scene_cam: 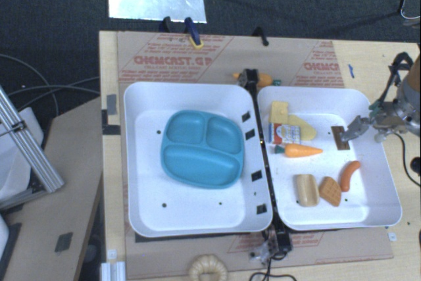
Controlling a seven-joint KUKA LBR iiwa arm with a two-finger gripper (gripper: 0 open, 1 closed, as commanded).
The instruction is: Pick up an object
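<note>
Currently, step in hand: the approach, by my reading; nothing is lifted yet.
Gripper point(358, 128): it hangs at the right edge of the right bin point(381, 207), reaching in from the right, low over the rim near a small brown block point(339, 137). Whether it is released or clenched I cannot tell, and nothing shows as grasped.
Candidate objects: all lie in the right bin. A carrot point(302, 151) lies across the middle, touching a small red-and-white carton point(285, 134); yellow cheese pieces point(289, 116) sit behind them. A sausage point(350, 175) lies tilted toward the right side, with a waffle-like cracker point(330, 191) and a bread roll point(305, 189) side by side near the front.
Left bin point(141, 161): it bears a blue divided plate point(202, 148), well apart from the arm.
Next move, as a judgement: pick one piece, centre over it and descend. The sausage and the brown block are nearest.
Edges and room: the brown block sits close to the right wall, leaving little clearance there. The sausage has open floor around it. The carrot group is crowded, so a neighbour could be nudged.
</note>
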